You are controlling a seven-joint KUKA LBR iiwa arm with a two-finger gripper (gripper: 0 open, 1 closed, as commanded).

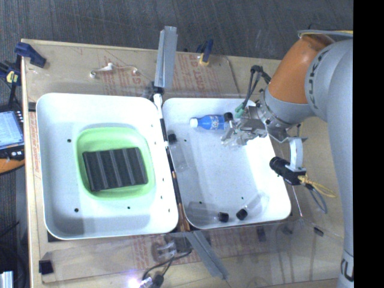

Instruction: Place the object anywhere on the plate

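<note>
A small blue plastic bottle [210, 122] lies on its side at the upper edge of the right bin [210, 185], the gripper [240, 129] at its cap end; finger state cannot be told. The green plate [87, 143], centre-left in the left bin [54, 209], awaits it: the transfer remains undone.

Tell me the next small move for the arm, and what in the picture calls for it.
Probably a short shift of the gripper toward the blue bottle to line up a grasp. The bottle lies on its side in the right bin, just beside the gripper, while the green plate sits in the left bin, so the bottle must be picked before any carry.
</note>
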